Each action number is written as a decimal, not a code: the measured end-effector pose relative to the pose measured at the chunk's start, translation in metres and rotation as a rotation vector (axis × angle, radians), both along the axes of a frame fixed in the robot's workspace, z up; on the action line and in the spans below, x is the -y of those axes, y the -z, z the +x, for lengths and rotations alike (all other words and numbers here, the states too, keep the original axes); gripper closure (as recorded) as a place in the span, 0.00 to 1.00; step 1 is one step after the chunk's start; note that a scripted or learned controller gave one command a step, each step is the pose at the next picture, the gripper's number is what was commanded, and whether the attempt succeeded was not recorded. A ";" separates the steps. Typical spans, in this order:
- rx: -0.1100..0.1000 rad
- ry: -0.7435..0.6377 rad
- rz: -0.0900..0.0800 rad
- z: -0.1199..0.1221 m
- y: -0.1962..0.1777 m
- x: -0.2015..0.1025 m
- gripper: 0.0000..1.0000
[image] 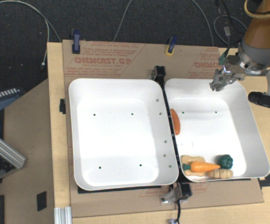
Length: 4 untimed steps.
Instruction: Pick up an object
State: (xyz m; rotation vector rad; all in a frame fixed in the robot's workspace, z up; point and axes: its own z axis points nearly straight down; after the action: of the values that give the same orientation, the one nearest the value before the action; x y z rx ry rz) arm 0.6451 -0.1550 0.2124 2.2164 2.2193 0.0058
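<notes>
An orange carrot [204, 167], tan pieces [221, 173] and a dark green piece [226, 161] lie clustered at lower right; another orange piece [175, 121] lies mid-frame.

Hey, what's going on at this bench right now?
A grey robot arm reaches in from the right, its tool above the far rim of the right bin, with nothing seen in it. The toys lie untouched: an orange piece by the divider, and a carrot, tan pieces and a green piece at the near edge.
</notes>
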 end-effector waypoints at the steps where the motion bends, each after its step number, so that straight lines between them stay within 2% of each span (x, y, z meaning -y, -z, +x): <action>1: -0.003 0.001 0.000 0.001 -0.030 0.000 1.00; 2: -0.005 -0.002 0.002 -0.007 -0.028 -0.048 1.00; 4: -0.005 -0.002 0.002 -0.057 -0.032 -0.149 1.00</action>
State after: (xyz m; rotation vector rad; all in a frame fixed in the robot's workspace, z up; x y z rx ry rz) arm 0.5881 -0.0060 0.2443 2.2172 2.2257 0.0029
